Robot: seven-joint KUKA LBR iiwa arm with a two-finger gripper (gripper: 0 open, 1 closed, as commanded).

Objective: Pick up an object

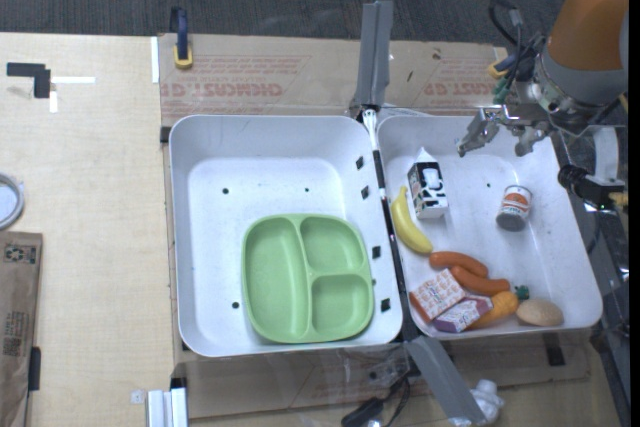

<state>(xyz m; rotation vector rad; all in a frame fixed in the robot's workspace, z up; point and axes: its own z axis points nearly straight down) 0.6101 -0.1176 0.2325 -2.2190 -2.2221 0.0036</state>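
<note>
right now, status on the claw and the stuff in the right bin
Claw open, holding nothing, over the right bin's far edge. Nearest: small can, milk carton. Banana, sausages nearer the front. Nothing blocking.

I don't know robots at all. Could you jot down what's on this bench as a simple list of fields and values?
Left bin: green plate
Right bin: carton, banana, can, sausages, snack pack, carrot, potato
Arm: above the right bin's far corner
Gripper: open, holding nothing
Nearest item to gripper: can
</note>
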